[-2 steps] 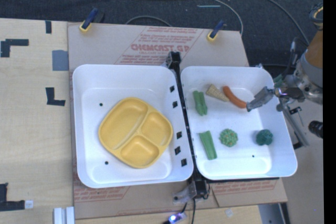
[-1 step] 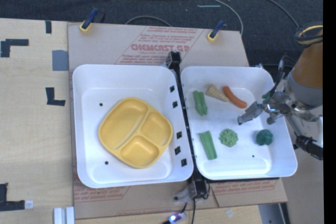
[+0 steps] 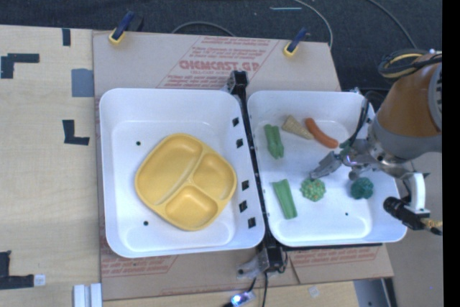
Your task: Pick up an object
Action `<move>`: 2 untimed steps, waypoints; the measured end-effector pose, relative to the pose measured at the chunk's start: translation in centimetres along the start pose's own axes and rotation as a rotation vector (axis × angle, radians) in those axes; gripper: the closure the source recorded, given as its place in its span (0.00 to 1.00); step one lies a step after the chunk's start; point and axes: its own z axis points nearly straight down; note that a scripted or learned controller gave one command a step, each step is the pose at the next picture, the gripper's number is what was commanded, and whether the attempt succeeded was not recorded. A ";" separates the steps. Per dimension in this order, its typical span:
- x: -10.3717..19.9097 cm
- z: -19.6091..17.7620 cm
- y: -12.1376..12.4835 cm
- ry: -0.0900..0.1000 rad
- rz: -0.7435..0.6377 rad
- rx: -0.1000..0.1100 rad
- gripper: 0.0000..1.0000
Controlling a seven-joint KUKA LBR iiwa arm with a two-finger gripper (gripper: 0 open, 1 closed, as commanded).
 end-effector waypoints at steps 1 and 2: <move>-0.8 4.8 0.4 -0.001 0.000 -0.001 0.00; -0.7 3.7 0.3 -0.001 -0.001 -0.001 1.00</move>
